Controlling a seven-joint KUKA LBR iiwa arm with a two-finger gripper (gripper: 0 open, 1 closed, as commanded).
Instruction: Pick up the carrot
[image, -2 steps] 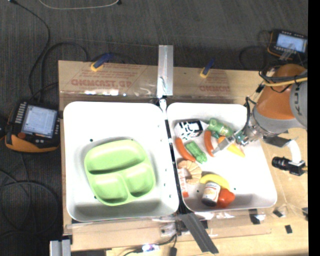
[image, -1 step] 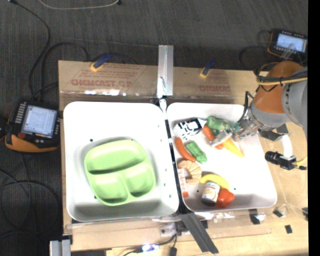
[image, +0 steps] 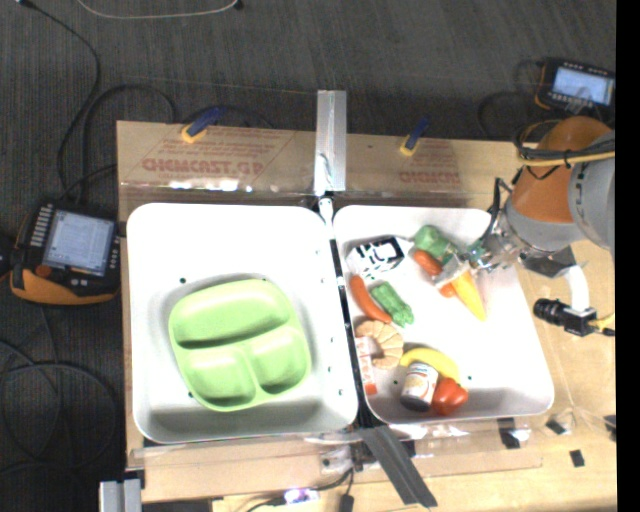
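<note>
At the near edge of the right bin (image: 520, 395) stand a small jar (image: 418, 385) and a red piece (image: 451, 397), with a banana (image: 432, 360) just behind them. In the left bin (image: 150, 300) lies a green tray (image: 240, 342).

Farther back, in the right half of the right bin, lies the carrot (image: 469, 293), as I read the orange tapering piece. Its long axis runs at a slant, with the thin tip toward the near right and the thick end toward the far left. The gripper (image: 468, 262) hangs just beyond that thick end, touching it or nearly so. Whether it is released or clenched cannot be told, nor whether it has the carrot.

The carrot thus lies on the near side of the claw, so a grasp probably calls for a short shift toward the near edge, with the jaws set across the slanted axis.

A slimmer orange piece (image: 359, 297) by the divider could be mistaken for the target. A green and red piece (image: 429, 246) lies farthest back.
</note>
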